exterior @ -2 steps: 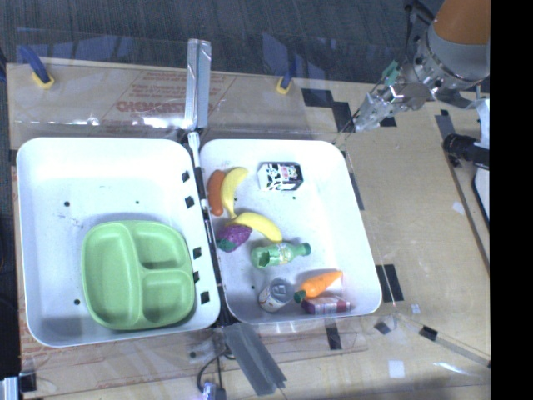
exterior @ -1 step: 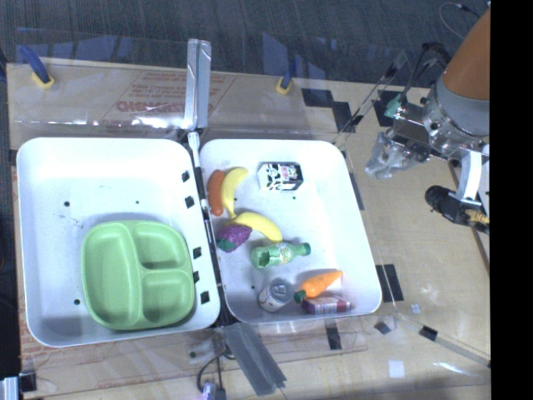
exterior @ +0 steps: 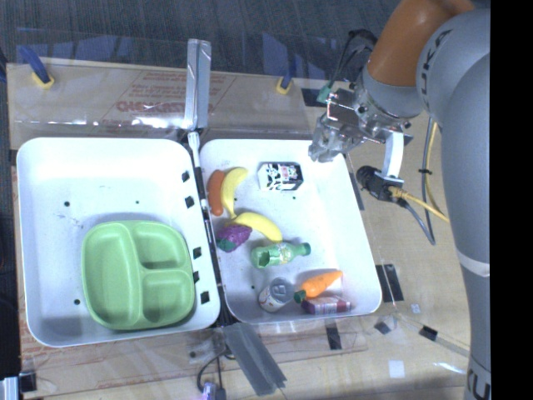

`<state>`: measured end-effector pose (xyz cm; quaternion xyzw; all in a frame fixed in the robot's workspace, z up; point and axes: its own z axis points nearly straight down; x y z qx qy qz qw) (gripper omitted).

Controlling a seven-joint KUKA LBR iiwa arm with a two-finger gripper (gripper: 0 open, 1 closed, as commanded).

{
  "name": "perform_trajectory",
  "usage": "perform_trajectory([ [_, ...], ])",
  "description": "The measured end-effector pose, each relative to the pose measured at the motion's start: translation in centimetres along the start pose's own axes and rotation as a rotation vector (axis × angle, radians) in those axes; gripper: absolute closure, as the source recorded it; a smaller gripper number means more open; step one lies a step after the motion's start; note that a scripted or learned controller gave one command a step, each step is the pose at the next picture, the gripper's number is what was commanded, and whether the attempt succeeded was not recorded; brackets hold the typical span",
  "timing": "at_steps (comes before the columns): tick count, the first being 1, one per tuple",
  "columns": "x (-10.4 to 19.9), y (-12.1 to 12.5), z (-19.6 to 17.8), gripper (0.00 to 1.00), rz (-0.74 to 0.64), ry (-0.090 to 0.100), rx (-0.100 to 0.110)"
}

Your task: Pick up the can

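The arm hangs over the right bin's point(exterior: 354, 215) far corner, its hand point(exterior: 326, 147) in a state I cannot tell, and it should travel to the near edge and drop squarely over the can point(exterior: 276, 294) beside the carrot point(exterior: 321, 284).

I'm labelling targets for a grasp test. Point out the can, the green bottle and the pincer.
can point(exterior: 276, 294): camera view, on its round silver top.
green bottle point(exterior: 277, 253): camera view, on the middle of its body.
pincer point(exterior: 323, 150): camera view, at its fingertips above the right bin's far corner.
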<state>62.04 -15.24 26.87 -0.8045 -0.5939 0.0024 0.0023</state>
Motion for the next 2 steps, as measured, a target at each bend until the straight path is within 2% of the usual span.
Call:
perform_trajectory([
  [1, 0.2, 0.0, 0.5, 1.0, 0.181, 0.001, 0.0],
  [2, -5.2, -8.3, -3.3, 1.0, 0.262, 0.001, -0.002],
])
